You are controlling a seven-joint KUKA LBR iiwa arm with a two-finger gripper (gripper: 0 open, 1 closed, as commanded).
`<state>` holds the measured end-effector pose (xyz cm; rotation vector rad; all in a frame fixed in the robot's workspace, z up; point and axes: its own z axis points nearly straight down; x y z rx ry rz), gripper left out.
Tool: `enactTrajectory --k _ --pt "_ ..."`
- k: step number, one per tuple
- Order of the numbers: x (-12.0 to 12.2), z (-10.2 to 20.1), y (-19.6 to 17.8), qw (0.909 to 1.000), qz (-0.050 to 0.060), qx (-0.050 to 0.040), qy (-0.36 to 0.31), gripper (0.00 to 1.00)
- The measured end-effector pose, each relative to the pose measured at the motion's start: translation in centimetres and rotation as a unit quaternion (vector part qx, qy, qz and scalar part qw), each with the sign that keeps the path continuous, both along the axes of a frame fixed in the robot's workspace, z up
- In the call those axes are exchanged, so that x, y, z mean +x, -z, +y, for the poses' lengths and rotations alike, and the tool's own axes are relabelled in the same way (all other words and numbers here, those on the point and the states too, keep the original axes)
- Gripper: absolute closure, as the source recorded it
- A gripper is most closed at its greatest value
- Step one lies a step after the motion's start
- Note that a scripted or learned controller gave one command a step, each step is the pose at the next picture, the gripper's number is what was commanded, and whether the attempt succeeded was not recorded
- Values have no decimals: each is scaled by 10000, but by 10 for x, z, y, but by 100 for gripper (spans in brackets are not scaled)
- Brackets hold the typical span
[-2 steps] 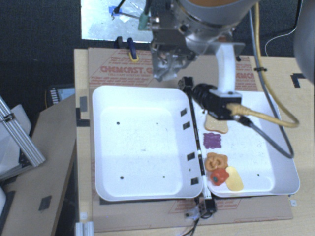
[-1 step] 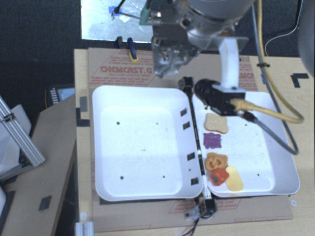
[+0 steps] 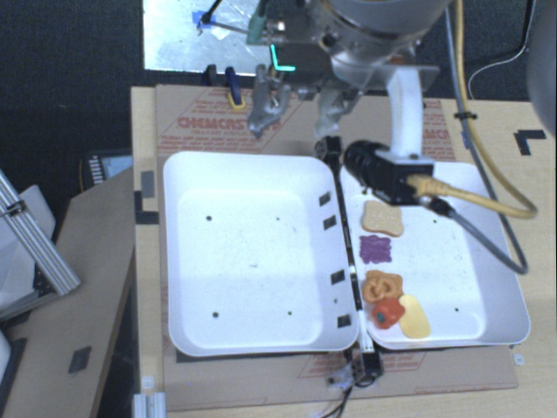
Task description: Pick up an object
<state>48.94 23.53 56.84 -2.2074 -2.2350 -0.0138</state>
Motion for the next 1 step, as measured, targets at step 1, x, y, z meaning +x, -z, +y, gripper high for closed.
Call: enactTrajectory --k 1 --pt "0 0 -11 10000 -11 8 -10 100"
